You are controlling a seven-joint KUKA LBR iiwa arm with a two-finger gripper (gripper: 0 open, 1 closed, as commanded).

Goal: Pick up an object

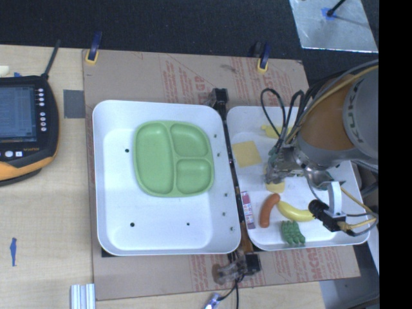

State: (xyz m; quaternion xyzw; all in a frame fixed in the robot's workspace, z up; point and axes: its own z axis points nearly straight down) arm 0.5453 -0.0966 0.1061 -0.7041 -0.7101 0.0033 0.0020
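My gripper (pixel 278 174) hangs low in the right bin (pixel 257 237), just above a small yellow piece (pixel 275 187). A yellow cheese slice (pixel 246 153) lies to its left. A sausage (pixel 268 210), a banana (pixel 295 211) and a green broccoli-like toy (pixel 293 233) lie nearer the front. Another yellow piece (pixel 268 131) sits at the back, partly behind cables. The arm's body covers the bin's right part.
The left bin (pixel 109 230) holds a green divided plate (pixel 173 158). A small pink-and-white packet (pixel 247 208) lies along the wall between the bins. A teach pendant (pixel 22 127) rests on the bench at far left. Clamps (pixel 261 55) hold the cardboard base.
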